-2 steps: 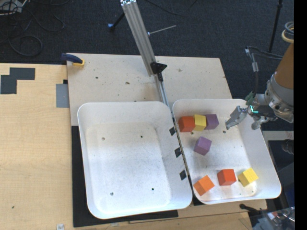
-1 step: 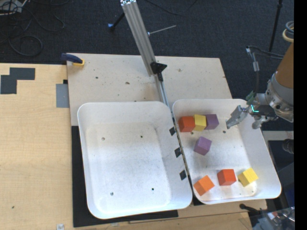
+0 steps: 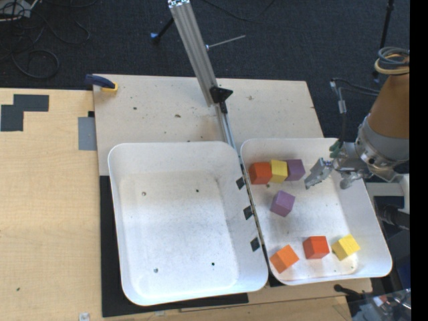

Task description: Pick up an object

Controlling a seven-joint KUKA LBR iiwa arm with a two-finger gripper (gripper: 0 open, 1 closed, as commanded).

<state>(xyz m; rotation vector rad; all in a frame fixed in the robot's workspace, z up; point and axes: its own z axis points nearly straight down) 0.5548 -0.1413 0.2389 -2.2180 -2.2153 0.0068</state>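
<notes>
near front edge of right bin [image 3: 374,246]: orange block [image 3: 285,257], red block [image 3: 315,247], yellow block [image 3: 346,247]. mid-bin: purple block [image 3: 282,202]. back edge: red, yellow, purple row [image 3: 277,171]. gripper [image 3: 329,172] beside row, fingers spread, grasping nothing. advice: centre over one isolated block, descend straight, close squarely.

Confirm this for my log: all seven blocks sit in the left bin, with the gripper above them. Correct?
Not quite. The camera view shows the seven blocks, such as the purple block, in the right bin, not the left bin. The gripper is above that right bin.
</notes>
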